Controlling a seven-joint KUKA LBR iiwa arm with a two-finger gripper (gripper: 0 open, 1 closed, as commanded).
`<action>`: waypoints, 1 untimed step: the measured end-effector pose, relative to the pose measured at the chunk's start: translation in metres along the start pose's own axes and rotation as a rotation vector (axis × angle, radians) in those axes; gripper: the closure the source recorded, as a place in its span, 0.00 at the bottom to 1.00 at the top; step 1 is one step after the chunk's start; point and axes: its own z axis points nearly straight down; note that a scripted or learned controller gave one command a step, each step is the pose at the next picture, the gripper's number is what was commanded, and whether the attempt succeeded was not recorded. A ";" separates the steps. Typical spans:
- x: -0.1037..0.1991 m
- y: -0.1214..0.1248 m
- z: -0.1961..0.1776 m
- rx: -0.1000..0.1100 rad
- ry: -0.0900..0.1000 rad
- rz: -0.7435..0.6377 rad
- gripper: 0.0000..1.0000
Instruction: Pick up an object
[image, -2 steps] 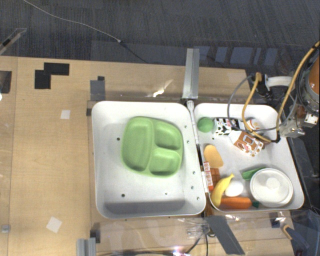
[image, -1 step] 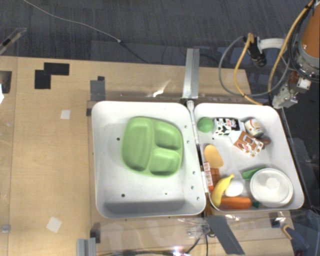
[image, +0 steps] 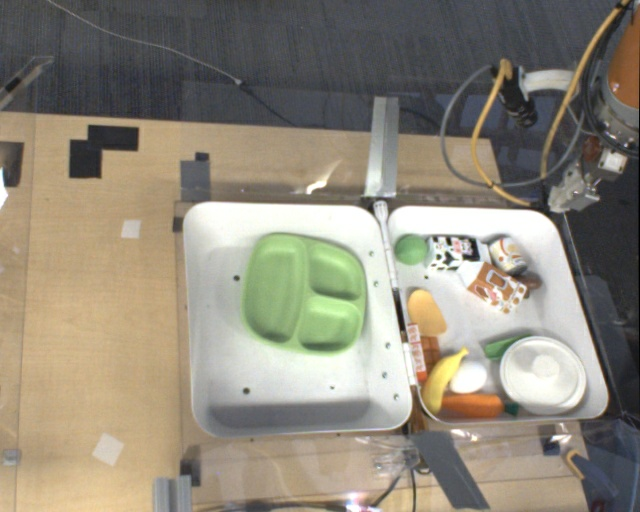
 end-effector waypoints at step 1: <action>0.001 -0.002 -0.012 0.002 0.004 -0.004 1.00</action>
